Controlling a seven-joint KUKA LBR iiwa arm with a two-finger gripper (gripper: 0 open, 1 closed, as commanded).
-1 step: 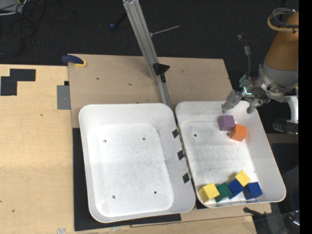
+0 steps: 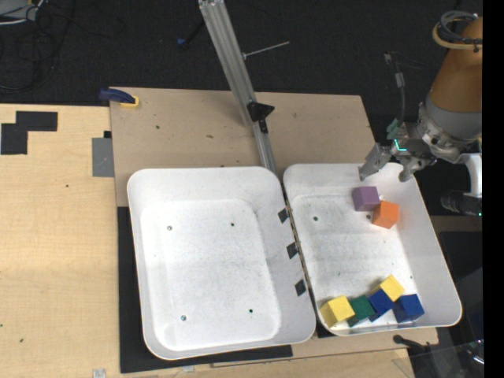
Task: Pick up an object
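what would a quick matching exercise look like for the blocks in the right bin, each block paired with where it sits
Things:
1. purple block
2. orange block
3. green block
4. gripper

Places:
A. between a yellow block and a blue one, near edge of the right bin
B. above the bin's far right corner
C. just right of the purple block, touching it
D. far part of the bin, below the gripper

Pairs: 1-D, 2-C, 3-A, 4-B

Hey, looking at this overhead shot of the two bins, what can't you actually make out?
- Gripper, camera view: small and dark against the bench edge, so its state is unclear.
- Green block: partly covered by the yellow block and blue blocks crowded around it in the right bin.
- Arm: cut off by the picture's upper right.
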